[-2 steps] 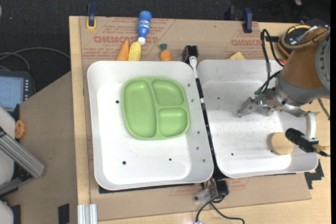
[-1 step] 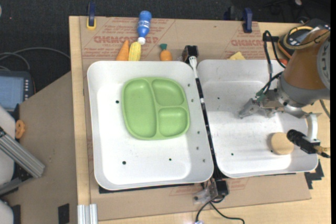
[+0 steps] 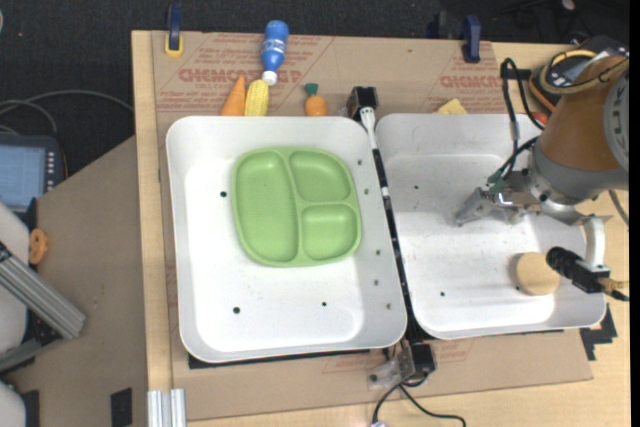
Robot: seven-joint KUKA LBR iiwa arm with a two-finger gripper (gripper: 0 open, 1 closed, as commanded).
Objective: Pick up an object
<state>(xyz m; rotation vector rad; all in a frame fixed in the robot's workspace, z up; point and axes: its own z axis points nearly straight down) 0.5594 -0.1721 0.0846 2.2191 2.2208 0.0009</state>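
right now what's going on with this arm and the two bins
A robot arm reaches in from the right over the right bin. Its gripper hangs low above the bin's floor, with nothing visible between its fingers. A tan round object lies near the bin's front right corner, apart from the gripper. The left bin holds a green divided plate. Some toy food and a small bottle sit on the bench behind the bins. Nothing looks picked up yet.
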